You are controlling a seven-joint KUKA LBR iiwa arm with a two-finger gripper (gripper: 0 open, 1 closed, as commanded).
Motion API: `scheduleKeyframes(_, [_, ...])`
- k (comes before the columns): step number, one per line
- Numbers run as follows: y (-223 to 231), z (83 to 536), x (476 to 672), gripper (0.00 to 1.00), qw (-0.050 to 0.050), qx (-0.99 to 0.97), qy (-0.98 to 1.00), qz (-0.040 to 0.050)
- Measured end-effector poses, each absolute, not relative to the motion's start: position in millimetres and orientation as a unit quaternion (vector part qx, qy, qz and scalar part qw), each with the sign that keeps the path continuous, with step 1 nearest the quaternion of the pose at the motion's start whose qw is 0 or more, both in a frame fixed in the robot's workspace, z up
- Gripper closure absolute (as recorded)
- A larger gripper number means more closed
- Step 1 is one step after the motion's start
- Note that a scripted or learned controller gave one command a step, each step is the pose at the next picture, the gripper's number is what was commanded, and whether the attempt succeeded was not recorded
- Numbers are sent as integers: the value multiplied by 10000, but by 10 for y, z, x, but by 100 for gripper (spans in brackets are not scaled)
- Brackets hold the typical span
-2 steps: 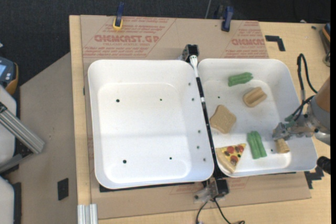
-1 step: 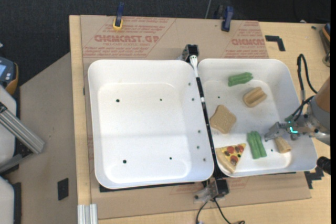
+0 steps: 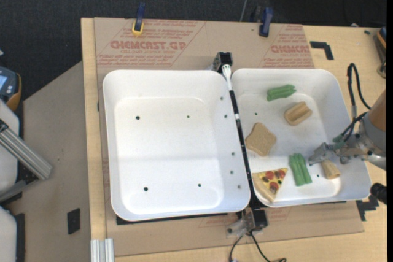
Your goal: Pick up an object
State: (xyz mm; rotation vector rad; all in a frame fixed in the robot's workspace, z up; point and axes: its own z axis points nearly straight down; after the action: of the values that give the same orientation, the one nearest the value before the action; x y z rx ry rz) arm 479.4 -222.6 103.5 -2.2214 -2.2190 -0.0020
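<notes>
The right bin [image 3: 319, 86] holds several toy foods. A green pod [image 3: 281, 92] lies at the back, with a tan bread roll [image 3: 297, 113] just in front of it. A toast slice [image 3: 261, 139] rests near the left wall. A green bar [image 3: 299, 169] and a pizza slice [image 3: 272, 182] lie at the front. A small tan piece [image 3: 330, 170] sits at the front right. My gripper [image 3: 325, 156] reaches in from the right, low over the bin, directly above and touching or nearly touching that tan piece. Whether it grips the piece I cannot tell.
The left bin [image 3: 116, 132] stands beside the right one, a black hinge strip [image 3: 236, 126] running between them. Both rest on a cardboard sheet [image 3: 159, 43] held by clamps [image 3: 139, 21] at the back. A cable [image 3: 353, 92] loops above the right bin's rim.
</notes>
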Motion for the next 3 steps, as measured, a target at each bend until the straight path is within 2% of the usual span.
scheduleKeyframes(1, [-2232,1139,4800,100,-12,-7078,-7064,-8])
scheduleKeyframes(2, [-2231,1135,4799,0,-8,-7078,-7064,-7])
scheduleKeyframes(3, [-2235,1239,4807,100,-28,-7080,-7062,-11])
